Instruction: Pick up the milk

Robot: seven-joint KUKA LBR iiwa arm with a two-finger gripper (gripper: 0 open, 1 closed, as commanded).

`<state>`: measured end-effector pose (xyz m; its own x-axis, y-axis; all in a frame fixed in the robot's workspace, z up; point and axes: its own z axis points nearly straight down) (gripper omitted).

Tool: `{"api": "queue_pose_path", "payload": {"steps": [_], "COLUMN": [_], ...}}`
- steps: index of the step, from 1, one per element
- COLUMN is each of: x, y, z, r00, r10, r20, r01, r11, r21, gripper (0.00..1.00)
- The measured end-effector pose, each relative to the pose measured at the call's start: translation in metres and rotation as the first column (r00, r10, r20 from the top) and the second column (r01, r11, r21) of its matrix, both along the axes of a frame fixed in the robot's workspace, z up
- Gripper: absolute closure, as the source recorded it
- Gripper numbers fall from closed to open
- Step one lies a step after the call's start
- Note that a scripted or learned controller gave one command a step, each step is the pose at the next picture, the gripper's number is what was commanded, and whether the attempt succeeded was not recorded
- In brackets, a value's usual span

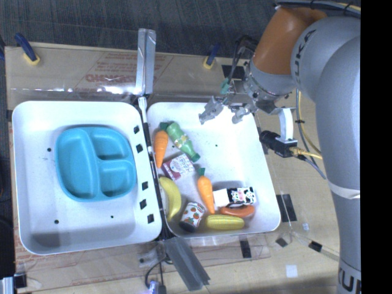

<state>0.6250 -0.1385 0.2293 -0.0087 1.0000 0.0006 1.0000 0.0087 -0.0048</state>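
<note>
The gripper (223, 112), jaws spread and bare, hangs above the right bin's (260, 164) far edge; the milk carton (241, 196) lies near its near-right corner.

The arm (334, 103) is a thick, smooth grey tube with an orange band (278, 32) above the wrist. Dark lettering runs along its casing. Black and yellow cables loop beside the wrist. The end effector (223, 110) has pale metal fingers
</note>
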Motion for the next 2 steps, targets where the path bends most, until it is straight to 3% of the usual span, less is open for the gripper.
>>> {"api": "queue_pose_path", "payload": {"steps": [1, 2], "x": [-0.066, -0.033], "y": [-0.058, -0.051], "z": [-0.004, -0.097], "r00": [0.982, 0.967], "r10": [0.186, 0.255], "r20": [0.002, 0.001], "r01": [-0.186, -0.255], "r11": [0.982, 0.967], "r21": [0.000, 0.001], "gripper": [0.00, 0.00]}}
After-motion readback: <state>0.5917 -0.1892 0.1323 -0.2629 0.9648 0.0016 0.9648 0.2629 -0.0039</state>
